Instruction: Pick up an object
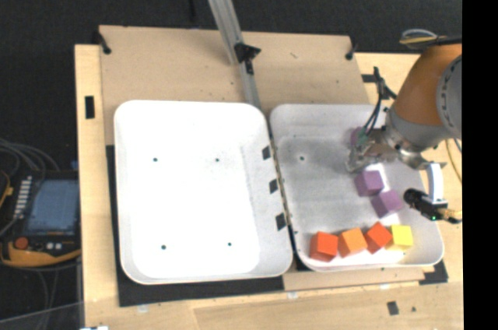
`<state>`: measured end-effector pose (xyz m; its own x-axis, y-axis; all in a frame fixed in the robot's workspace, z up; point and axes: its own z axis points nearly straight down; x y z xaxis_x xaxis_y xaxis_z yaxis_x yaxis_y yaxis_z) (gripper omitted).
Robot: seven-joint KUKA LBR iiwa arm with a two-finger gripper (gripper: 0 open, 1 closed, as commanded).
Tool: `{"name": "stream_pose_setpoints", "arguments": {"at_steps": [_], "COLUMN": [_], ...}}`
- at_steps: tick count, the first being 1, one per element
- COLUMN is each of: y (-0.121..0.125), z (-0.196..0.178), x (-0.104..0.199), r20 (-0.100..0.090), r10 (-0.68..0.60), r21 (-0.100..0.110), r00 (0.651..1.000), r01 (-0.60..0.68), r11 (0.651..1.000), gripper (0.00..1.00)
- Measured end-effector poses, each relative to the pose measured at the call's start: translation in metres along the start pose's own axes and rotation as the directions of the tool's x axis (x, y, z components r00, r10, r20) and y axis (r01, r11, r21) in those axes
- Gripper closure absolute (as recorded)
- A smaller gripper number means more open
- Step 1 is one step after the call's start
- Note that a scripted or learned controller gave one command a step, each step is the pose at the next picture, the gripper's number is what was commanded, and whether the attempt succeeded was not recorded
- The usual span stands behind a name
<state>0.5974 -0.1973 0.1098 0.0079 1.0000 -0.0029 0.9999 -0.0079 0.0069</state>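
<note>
So the end effector (pixel 362 157) is down in the right bin (pixel 311 165), right-center of frame, and honestly I can't tell what it's doing from this angle. A purple block (pixel 371 180) sits just below it, with another purple block (pixel 387 201) beside that. I'd drop straight over one cube and square up on flat faces. Along the bottom wall: red block (pixel 324 245), orange block (pixel 352 240), another red block (pixel 378 235), yellow block (pixel 401 235). All matte little cubes, smooth white plastic bin.
</note>
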Motion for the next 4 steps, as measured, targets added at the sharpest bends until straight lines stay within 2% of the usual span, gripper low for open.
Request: {"name": "stream_pose_setpoints", "arguments": {"at_steps": [1, 2, 4], "y": [-0.003, -0.001, 0.014], "z": [-0.064, -0.112, -0.111], "x": [-0.002, -0.004, 0.093], "r20": [0.0, 0.0, -0.003], "r10": [-0.001, -0.009, -0.012], "r21": [-0.001, -0.001, 0.006], "r00": [1.0, 1.0, 1.0], "r01": [0.001, 0.009, 0.012], "r11": [1.0, 1.0, 1.0], "gripper": [1.0, 1.0, 1.0]}}
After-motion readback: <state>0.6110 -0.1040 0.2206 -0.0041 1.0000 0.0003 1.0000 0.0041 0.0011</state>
